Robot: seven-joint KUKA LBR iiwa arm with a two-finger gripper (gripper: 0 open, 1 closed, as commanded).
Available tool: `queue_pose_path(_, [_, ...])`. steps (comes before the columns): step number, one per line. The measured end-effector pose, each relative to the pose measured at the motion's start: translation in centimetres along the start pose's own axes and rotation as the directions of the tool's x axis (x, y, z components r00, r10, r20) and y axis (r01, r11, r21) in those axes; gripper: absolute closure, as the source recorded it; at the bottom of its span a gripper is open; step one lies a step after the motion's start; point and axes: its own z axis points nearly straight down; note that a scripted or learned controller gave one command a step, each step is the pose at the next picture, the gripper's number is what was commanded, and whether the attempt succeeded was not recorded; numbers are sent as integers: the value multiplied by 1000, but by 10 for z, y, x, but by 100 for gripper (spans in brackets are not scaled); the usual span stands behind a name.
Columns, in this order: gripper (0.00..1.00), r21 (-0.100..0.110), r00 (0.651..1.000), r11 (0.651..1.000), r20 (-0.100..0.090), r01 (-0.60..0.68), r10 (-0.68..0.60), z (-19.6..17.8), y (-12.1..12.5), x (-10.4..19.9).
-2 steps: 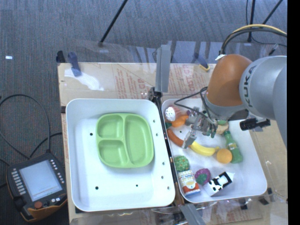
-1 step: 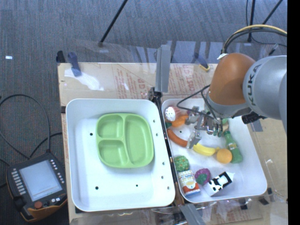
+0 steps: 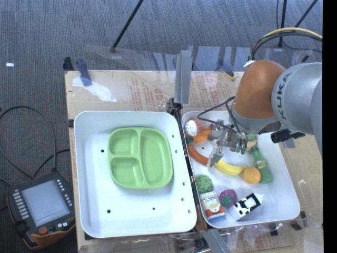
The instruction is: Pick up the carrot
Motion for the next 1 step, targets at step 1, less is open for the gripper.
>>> queue_pose_path(1, [0, 10, 996, 996, 0, 89, -89, 0, -1, -3])
